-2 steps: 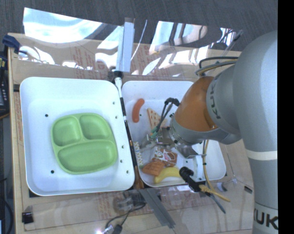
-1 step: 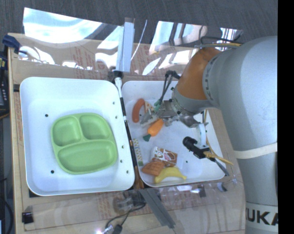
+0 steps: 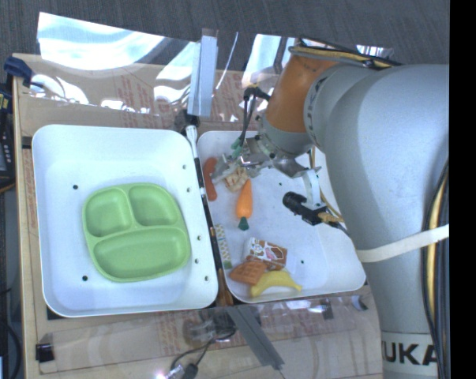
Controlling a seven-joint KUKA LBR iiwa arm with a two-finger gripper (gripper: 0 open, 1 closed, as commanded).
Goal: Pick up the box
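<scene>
Now the gripper (image 3: 236, 166) hovers at the right bin's (image 3: 344, 271) far left corner; its state I can't tell. The box (image 3: 267, 252) sits nearer the front, beside the banana (image 3: 275, 284). Best move: shift forward, centre above it, then descend.

The bench (image 3: 103, 334) bears two white bins (image 3: 56, 212) side by side.

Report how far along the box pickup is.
Done: the arm has reached into the right bin, with the gripper low at its far end near the carrot. In hand: nothing visibly held. Left: the whole pick; the box lies on the bin floor at the near end, beside the banana, apart from the gripper.
</scene>
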